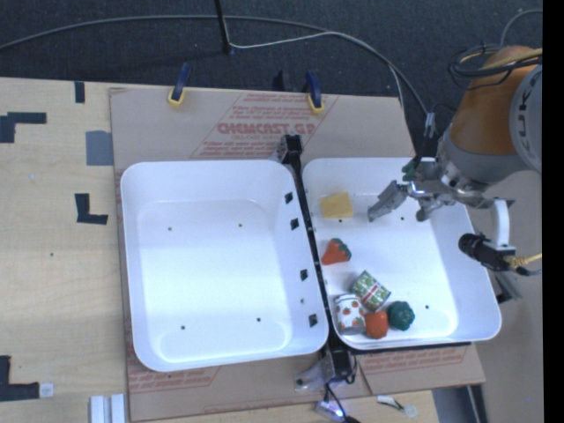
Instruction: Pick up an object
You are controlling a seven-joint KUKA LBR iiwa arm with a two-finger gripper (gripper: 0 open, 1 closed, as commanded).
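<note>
- I see the two-finger gripper (pixel 407 199) of the grey arm hanging over the far part of the right white bin (pixel 458 324), with its jaws spread wide and nothing between them.
- One finger points toward the pale yellow sponge-like block (pixel 336 205), which lies just beside that finger, on the side away from the arm.
- The other objects are further from the jaws, toward the near wall of the bin: a small red strawberry-shaped toy with a green top (pixel 335 252), then a green and white wrapped packet (pixel 370 289), a white cup with red marks (pixel 349 313), an orange-red round piece (pixel 377 324) and a dark green round piece (pixel 401 315), crowded together.
- I judge that the step in hand is the approach; no object is taken yet.
- For the next move I think the jaws must shift sideways until they stand above the yellow block, then descend with one finger on each side and close.
- The left white bin (pixel 141 236) is well apart from the jaws.
</note>
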